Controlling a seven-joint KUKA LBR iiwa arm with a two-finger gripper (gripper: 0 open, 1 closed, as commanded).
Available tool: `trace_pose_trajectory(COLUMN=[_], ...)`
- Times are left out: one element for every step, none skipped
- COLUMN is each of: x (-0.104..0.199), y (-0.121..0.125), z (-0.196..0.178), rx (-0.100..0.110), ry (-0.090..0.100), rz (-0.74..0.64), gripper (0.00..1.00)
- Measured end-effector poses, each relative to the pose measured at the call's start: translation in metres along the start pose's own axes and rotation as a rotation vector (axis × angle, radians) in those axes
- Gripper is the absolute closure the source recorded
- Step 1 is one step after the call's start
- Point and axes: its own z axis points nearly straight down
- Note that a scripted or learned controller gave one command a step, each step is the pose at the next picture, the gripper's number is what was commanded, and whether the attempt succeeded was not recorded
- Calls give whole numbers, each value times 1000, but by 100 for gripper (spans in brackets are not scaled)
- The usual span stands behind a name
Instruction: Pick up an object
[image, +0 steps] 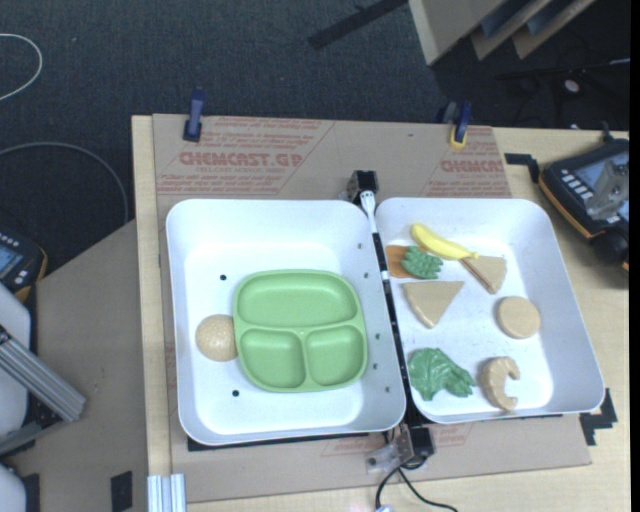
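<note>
Slanting down-right (curved yellow) lies the banana (441, 241).

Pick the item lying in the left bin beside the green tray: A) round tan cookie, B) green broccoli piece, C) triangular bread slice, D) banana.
A: the round tan cookie rests against the left edge of the green tray in the left bin.

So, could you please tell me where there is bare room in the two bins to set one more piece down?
The left bin has bare floor along its far side, above the green plate, and a strip along its near edge. The round cookie sits against the plate's left side. The right bin is crowded: banana, wedges, leafy pieces; its only open patch lies centre-right, below the biscuit.
</note>
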Motion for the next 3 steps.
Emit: trace_pose_trajectory(x=[-47, 28, 124], y=[24, -6, -54], z=[128, 213, 234], rx=[16, 18, 16], ry=[5, 10, 9], rz=[5, -4, -6], gripper=[100, 100, 100])
